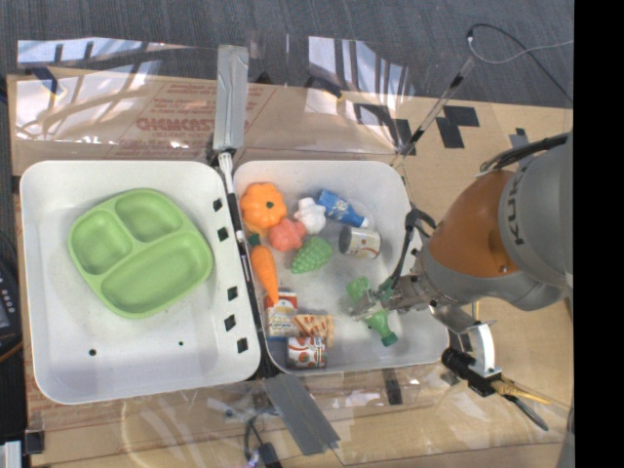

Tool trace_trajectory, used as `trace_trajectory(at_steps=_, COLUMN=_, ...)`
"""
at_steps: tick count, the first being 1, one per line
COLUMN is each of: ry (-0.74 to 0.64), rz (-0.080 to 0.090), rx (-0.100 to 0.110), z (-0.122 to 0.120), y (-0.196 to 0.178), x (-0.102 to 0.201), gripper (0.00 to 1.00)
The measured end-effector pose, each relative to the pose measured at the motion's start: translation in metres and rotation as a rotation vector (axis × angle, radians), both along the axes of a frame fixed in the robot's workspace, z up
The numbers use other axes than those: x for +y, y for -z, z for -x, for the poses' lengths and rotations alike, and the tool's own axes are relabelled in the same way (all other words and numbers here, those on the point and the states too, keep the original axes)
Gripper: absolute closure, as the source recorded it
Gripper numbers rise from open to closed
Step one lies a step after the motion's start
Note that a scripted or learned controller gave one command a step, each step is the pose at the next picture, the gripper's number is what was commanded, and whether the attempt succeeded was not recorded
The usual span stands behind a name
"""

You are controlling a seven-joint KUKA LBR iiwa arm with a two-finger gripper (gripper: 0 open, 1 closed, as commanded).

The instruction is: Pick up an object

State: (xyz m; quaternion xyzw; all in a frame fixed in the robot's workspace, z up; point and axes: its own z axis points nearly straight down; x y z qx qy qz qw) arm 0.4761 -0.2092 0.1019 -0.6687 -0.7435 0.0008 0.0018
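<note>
Front edge of right bin: small red-and-white printed carton (308, 351) lying flat, with a patterned snack packet (314, 326) and a little red-and-white box (281, 312) just behind it.
Green bottle: small green plastic bottle (375, 310), on its side near the right bin's (419, 351) front right corner, darker green cap end pointing toward the front wall.
Gripper: two-finger gripper (375, 303) sits low right over that bottle, touching it as far as I can see. Honestly can't tell how wide the claw is, or if it's got anything.
Arm: grey with an orange band (468, 237), reaching in from the right and bent down into the bin.
Middle of bin: orange toy carrot (263, 271), green grape bunch (312, 255), pink lump (287, 235), small white cup with a dark lid (359, 242).
Back of bin: orange toy pumpkin (262, 206), white figure (310, 214), blue-and-white can (339, 206).
Left bin: white bin (49, 359) holding a light green three-compartment plate (140, 252).
</note>
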Motion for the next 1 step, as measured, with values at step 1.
trace_trajectory(at_steps=1, ry=-0.029, rz=0.0, rx=-0.001, z=-0.043, y=-0.0962, x=0.0486, gripper=1.0)
